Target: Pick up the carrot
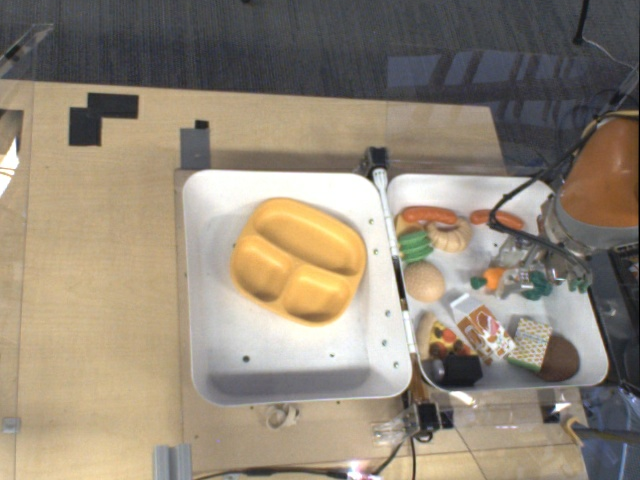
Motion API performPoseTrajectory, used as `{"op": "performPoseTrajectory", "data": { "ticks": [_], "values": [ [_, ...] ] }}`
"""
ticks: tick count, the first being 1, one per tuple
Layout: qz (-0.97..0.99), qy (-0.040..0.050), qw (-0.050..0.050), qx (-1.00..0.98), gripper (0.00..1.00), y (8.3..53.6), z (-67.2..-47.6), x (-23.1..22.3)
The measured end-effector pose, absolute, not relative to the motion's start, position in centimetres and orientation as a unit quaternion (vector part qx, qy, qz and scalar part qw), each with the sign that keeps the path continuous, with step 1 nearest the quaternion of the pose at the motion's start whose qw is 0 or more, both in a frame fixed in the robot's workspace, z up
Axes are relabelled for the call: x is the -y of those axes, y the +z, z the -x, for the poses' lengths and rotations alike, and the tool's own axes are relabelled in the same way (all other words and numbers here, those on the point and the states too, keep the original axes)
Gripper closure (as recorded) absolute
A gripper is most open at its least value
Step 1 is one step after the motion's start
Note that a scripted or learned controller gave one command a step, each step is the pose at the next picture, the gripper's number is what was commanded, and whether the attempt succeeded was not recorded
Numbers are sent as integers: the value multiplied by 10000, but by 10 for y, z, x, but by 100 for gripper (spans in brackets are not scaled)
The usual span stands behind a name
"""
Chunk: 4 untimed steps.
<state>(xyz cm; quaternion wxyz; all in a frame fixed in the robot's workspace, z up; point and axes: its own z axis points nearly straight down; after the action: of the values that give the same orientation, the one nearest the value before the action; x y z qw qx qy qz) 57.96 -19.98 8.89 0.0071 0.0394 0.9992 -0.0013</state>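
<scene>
I have the gripper [520,276] low over the right bin [597,313], its metal fingers [508,258] crowding the small orange carrot [488,279] with its green top, which lies in the middle of that bin toward its right edge. Whether the jaws stand apart or have closed I cannot tell from this slanted view, and I see nothing clearly between them, so I do not count the carrot as held. The left bin [205,268] carries a yellow divided tray [297,258] well away from the work. Around the carrot the bin is crowded: a sausage [427,215] and a second red one [497,219] near the far edge, a bread-like piece [450,235], a green item [413,244], a beige ball [424,281], a printed carton [483,332], a patterned box [531,340] and a brown egg-shaped piece [560,359] toward the near right corner. My judgement: the grasp goes best if I centre the jaws across the carrot's narrow body, settle to the bin floor, close fully, then lift straight up, keeping clear of the carton
</scene>
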Motion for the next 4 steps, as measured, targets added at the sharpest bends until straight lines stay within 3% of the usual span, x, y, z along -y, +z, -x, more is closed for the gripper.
{"op": "performPoseTrajectory", "data": {
  "ticks": [1,2,3,4],
  "values": [
    [661,-11,87,-9978,100,90,-564,149],
    [580,-10,100,-9983,100,91,-520,108],
    [-236,-17,85,-9997,100,91,-534,85],
    [-212,-19,148,-9997,100,103,-538,84]
  ]
}}
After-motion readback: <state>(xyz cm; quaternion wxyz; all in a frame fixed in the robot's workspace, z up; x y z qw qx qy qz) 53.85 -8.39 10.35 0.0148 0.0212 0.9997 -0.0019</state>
